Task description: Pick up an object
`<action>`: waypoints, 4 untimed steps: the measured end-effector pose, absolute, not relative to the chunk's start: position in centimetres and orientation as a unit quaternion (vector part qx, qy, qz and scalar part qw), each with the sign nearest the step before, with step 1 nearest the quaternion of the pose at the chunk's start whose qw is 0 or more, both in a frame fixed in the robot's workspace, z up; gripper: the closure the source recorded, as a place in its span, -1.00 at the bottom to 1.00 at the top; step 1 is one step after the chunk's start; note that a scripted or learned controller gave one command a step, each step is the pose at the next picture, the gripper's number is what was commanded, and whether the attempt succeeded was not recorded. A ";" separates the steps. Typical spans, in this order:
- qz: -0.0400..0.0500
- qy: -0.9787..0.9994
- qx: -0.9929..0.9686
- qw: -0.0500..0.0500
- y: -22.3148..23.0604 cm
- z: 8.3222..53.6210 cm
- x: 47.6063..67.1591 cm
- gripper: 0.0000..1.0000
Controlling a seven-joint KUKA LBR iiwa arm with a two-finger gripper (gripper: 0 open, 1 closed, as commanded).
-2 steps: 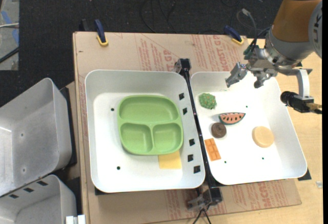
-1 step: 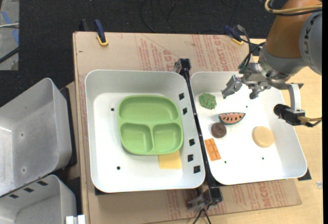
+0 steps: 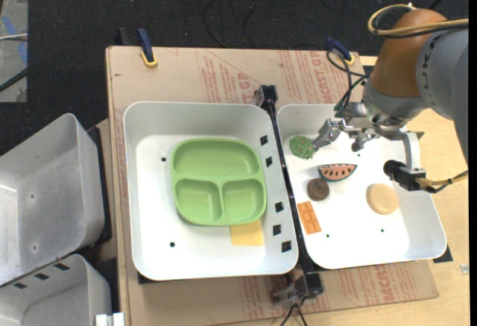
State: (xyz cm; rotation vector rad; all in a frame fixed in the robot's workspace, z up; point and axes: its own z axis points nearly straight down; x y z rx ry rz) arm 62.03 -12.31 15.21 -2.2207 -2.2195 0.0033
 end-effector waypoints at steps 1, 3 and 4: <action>0.001 -0.707 -0.708 0.002 -12.2 9.8 61.9 -1.00; -0.002 -0.708 -0.706 -0.003 -12.4 17.5 62.9 1.00; -0.002 -0.708 -0.706 -0.003 -12.4 22.3 63.0 1.00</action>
